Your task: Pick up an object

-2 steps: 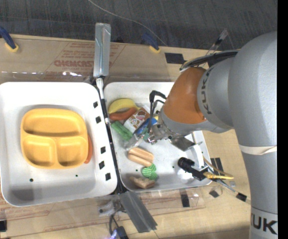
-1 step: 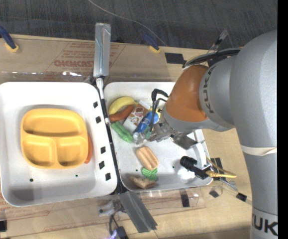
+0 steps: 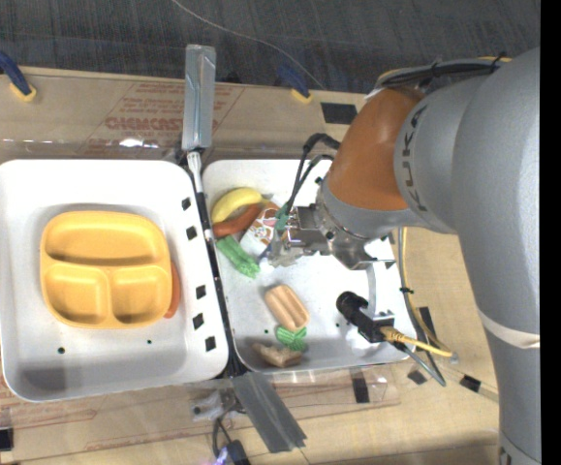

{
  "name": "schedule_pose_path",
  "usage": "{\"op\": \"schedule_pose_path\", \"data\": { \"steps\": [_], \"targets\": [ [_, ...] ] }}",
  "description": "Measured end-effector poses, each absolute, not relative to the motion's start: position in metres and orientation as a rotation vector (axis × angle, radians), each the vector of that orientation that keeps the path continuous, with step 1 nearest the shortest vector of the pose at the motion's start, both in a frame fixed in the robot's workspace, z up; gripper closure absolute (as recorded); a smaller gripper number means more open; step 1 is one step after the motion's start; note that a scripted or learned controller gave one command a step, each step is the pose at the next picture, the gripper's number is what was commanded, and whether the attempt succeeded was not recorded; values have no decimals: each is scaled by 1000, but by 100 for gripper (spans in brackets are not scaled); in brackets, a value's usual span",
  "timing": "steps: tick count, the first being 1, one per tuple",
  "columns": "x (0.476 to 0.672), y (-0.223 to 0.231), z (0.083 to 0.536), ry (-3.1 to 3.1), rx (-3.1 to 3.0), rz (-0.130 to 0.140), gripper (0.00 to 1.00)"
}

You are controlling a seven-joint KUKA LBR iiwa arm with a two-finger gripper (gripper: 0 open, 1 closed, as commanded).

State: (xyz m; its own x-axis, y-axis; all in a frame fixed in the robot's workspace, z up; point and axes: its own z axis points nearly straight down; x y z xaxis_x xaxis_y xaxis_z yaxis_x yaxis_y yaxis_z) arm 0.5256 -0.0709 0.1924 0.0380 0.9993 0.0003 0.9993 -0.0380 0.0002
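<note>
I have the arm [image 3: 454, 143] coming in from the right of the frame and bent down over the right bin [image 3: 324, 303]. The tool [image 3: 282, 238] sits low near frame centre; I cannot tell how far open it is or whether it grips anything. "KUK" reads on the grey shell. The left bin [image 3: 18, 260] holds 1 yellow divided tray [image 3: 106, 264]. The right bin holds a banana [image 3: 233, 201], a reddish piece [image 3: 236, 223], a green piece [image 3: 239, 258] just left of the tool, a tan roll [image 3: 286, 306], and 2 small bits below it.

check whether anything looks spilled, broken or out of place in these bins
Nothing stands out. The yellow tray sits inside the left bin; the banana, tan bun and other toy foods lie loose inside the right bin. No spill or damage shows.
</note>
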Motion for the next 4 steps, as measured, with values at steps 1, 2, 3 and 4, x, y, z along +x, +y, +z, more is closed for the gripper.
{"op": "schedule_pose_path", "data": {
  "steps": [1, 2, 3, 4],
  "targets": [
    [525, -71, 192, -2177, -2263, 2, 0],
    [489, -116, 104, -2308, -2119, 8, 0],
    [492, -114, 115, -2318, -2111, 4, 100],
    [534, -33, 194, -2295, -2145, -7, 100]
  ]
}}
